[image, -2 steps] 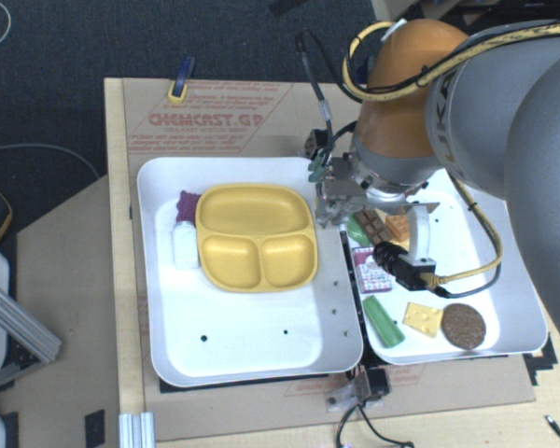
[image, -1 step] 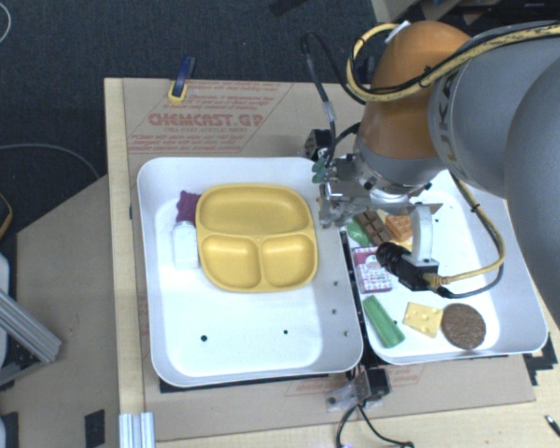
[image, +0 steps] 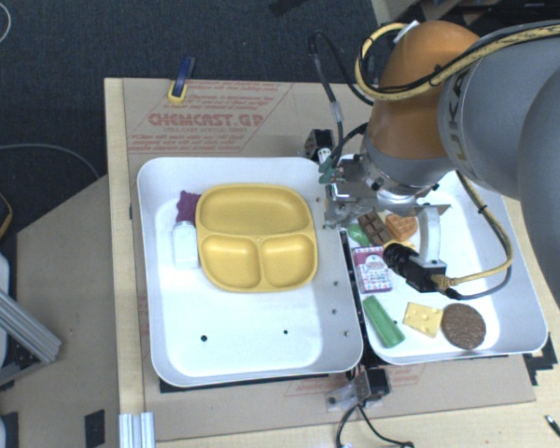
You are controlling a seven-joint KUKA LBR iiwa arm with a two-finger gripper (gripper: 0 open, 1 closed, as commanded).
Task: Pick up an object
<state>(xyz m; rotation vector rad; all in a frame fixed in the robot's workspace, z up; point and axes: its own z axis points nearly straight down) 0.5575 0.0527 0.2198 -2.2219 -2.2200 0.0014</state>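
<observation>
Orange-banded arm poised low over the crowded right bin (image: 504, 329).
The gripper (image: 378, 215) state cannot be told; the pink card (image: 371, 269) and neighbouring brown pieces (image: 373, 227) could be nudged aside.

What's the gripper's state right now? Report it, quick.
Gripper: low over the right bin, near its far left corner; open, shut or holding cannot be told, since the wrist hides it.
</observation>
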